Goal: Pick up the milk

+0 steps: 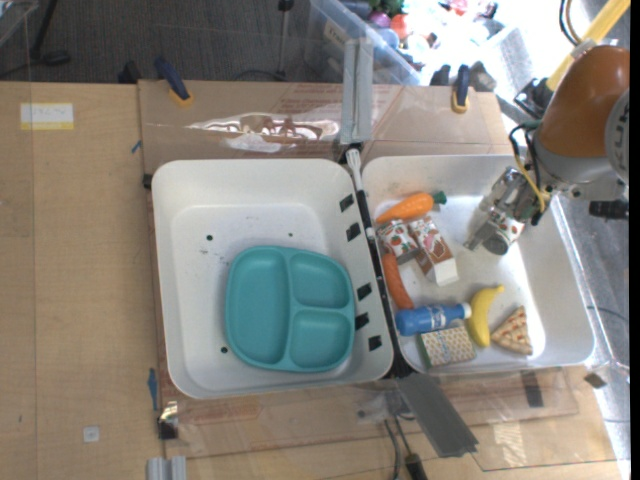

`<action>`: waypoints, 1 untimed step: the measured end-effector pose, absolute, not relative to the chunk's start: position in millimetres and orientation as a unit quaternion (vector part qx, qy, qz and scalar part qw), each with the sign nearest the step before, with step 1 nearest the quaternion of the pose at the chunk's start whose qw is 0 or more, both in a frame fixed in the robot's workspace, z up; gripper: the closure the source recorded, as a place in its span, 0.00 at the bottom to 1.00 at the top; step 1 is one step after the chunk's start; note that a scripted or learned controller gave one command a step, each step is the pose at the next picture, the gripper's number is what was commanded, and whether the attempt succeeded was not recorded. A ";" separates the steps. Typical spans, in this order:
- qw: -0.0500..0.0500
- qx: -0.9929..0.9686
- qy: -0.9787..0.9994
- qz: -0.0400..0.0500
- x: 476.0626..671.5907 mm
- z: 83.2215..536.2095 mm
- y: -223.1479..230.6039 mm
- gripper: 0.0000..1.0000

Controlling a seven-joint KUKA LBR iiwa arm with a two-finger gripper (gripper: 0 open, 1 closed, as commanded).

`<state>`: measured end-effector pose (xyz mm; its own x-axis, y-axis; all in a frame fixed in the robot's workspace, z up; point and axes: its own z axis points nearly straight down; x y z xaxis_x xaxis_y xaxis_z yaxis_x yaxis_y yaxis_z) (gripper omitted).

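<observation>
From above, the grey arm with its orange band (590,103) reaches in from the right, and its two-finger gripper (495,223) hangs over the upper right part of the right shallow white bin (560,298); whether its fingers are apart or together I cannot tell. The small brown-and-white milk carton (434,249) lies in that bin's left half, beside a second similar carton (400,240), below an orange carrot (408,207). A teal divided plastic plate (290,308) sits in the left white bin (190,228)
</observation>
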<state>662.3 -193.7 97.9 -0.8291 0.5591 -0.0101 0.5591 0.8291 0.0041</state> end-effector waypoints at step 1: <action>0.008 0.279 0.960 0.001 597.9 92.0 -209.5 0.00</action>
